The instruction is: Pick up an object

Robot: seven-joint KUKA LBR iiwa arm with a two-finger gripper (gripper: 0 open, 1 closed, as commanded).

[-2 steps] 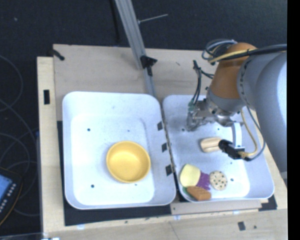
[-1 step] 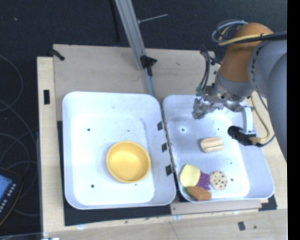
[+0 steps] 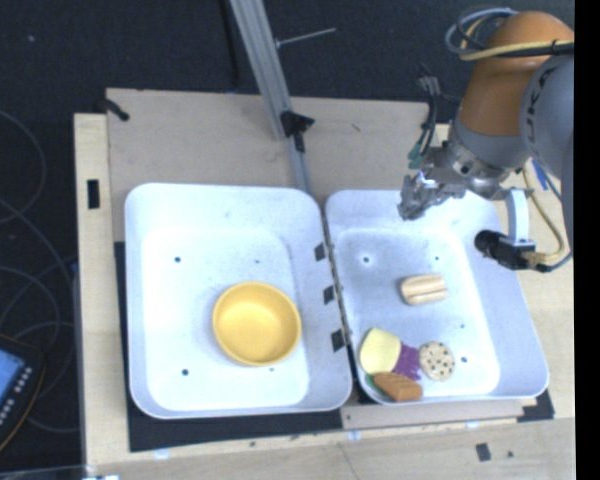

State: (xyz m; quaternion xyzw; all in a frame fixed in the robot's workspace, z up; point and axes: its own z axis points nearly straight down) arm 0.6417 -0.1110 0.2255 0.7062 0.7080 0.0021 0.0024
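Near-edge cluster: orange-brown piece (image 3: 398, 388) at the near edge of the right bin (image 3: 500, 368), touching a purple piece (image 3: 410, 361), a pale yellow wedge (image 3: 379, 349) and a round speckled cookie-like disc (image 3: 437, 360)
Tan block: short, rounded, bread-coloured cylinder (image 3: 422, 289) lying on its side mid-floor of the right bin, apart from the cluster
Yellow bowl: upright, plain, open side up (image 3: 256, 322), centre of the left bin (image 3: 160, 268)
Writing: no readable label or brand on any item
Gripper: (image 3: 416, 201) over the far edge of the right bin, nothing seen between its tips; spread or pressed together cannot be told
Arm: grey with orange band (image 3: 500, 78), at the far right corner of the bench (image 3: 200, 138)
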